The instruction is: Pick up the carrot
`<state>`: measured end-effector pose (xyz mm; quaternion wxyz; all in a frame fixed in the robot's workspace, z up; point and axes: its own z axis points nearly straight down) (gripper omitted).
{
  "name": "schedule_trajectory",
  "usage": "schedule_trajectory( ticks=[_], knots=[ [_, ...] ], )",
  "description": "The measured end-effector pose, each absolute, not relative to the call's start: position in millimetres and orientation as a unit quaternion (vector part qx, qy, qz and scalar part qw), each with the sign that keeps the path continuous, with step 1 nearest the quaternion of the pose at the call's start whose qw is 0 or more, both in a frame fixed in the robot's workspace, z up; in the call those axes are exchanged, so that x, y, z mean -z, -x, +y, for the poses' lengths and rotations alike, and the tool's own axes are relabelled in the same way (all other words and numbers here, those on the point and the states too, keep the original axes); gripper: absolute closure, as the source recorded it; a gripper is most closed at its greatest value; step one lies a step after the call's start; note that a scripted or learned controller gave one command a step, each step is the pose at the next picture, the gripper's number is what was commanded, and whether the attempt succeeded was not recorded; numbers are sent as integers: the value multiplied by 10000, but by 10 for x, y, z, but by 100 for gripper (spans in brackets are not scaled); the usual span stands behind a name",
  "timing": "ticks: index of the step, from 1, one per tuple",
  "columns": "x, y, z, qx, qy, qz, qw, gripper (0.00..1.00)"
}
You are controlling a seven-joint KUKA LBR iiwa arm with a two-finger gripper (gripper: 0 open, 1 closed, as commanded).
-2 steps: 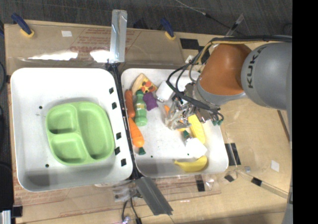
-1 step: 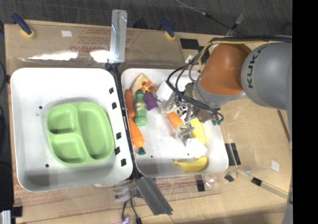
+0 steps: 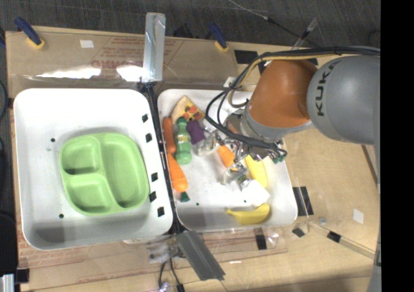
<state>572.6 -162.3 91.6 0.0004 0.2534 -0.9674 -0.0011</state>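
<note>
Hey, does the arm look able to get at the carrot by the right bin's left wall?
Probably yes. The carrot lies uncovered, with the green bottle just above it and the bin wall alongside, which may crowd the end effector working mid-bin.

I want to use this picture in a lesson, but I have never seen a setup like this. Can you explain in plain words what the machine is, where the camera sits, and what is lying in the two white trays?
The big grey machine with the orange band is a robot arm, reaching in from the right. The one camera is fixed above the bench, looking down at a slant. Two shallow white bins sit side by side. The left bin holds a green divided plate. The right bin holds toy food: a carrot by its left wall, a green bottle, a purple piece, a pizza slice and a banana. The arm's gripper is down among the items in the middle of that bin, away from the carrot. Whether it holds anything is unclear.
</note>
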Motion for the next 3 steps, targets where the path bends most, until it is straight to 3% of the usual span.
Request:
schedule_trajectory(
  ticks=[1, 2, 3],
  knots=[
    [-1025, -5742, -1609, 9, -2552, -9669, -11, 100],
    [-2818, -5924, -1761, -38, -4224, -9064, -43, 100],
    [-3203, -5086, -2113, -9, -5552, -8317, -3, 100]
  ],
)
